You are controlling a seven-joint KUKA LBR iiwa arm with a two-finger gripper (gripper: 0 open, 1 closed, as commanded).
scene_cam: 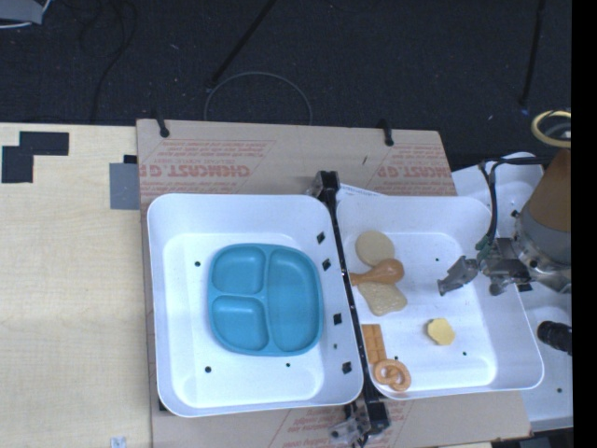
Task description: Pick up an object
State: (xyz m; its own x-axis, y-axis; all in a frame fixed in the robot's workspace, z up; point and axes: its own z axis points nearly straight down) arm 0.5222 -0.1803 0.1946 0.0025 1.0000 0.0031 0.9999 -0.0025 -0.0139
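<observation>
1. Gripper point(454, 279) sits over the right bin point(508, 367), near its right wall; I can't tell how it stands, and nothing is visibly held.
2. Yellow piece point(441, 331) lies below it, apart.
3. Drumstick point(381, 273), two flat pieces, cracker point(373, 343) and pretzel point(393, 374) lie further left.
4. Blue tray point(264, 299) fills the left bin point(177, 241).

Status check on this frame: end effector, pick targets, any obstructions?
End effector over right bin, nothing seen between fingers. Food pieces lie loose: yellow piece nearest, drumstick, pretzel. Blue tray in left bin. Path looks clear.
</observation>
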